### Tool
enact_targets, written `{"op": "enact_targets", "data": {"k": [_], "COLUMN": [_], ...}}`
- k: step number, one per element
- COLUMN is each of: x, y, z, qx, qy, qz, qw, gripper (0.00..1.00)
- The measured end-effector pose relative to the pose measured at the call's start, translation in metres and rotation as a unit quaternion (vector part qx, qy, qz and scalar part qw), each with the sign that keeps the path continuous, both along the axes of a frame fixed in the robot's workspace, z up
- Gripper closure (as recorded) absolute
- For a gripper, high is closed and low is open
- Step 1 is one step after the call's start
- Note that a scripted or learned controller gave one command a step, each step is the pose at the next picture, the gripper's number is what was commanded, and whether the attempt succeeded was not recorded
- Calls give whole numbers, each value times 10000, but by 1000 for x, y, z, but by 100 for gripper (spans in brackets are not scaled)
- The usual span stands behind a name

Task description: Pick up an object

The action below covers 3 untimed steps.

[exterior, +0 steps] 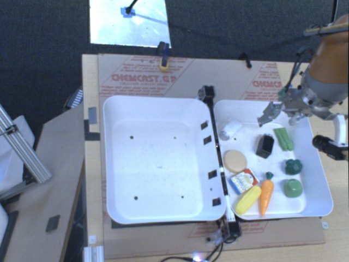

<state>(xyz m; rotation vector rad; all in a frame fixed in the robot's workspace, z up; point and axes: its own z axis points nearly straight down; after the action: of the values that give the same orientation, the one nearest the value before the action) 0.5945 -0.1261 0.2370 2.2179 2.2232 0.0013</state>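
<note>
A tan counter (65, 146) spreads well left of the tool, under a cardboard sheet (144, 72) with red lettering. Beyond it lies dark speckled floor (43, 21), where a pale shiny panel (128, 15) sits far up-left of the tool. Slanted metal rails (22, 152) cross the left edge.
</note>
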Motion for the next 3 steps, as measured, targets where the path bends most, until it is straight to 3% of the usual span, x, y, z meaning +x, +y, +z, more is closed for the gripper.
{"op": "enact_targets", "data": {"k": [1,2,3], "x": [-41,-106,-100], "y": [-13,18,17], "z": [-58,-149,-131], "qx": [6,-15,-21], "qy": [29,-67,-125], "qz": [-16,-19,-5], "qw": [10000,10000,9999], "gripper": [0,0,100]}}
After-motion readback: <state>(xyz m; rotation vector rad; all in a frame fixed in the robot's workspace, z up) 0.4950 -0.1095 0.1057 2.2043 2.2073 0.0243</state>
